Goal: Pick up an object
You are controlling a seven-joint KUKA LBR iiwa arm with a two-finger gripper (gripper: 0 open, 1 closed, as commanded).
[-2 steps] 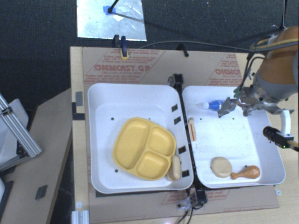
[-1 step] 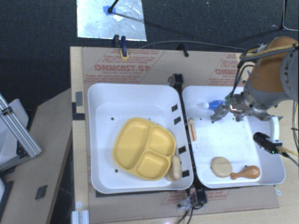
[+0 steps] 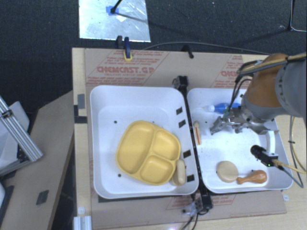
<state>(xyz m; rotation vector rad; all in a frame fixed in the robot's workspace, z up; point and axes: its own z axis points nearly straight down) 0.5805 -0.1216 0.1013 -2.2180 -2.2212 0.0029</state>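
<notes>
- Pincer low in right bin, fingers splayed open, gripping nothing
- Nearest target: blue-white item at 12 o'clock of pincer, near the bin's back wall; risk of wall clash
- Round tan piece at 6 o'clock, well apart

pincer low in right bin, yellow tray left.

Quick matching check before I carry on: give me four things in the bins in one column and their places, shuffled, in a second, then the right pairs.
Things:
1. yellow divided plate
2. wooden maraca
3. blue object
4. orange stick

Places:
A. right bin, far side, by the gripper
B. left bin, middle
C. right bin, near edge
D. right bin, along its left wall

Pairs: 1-B, 2-C, 3-A, 4-D
</notes>
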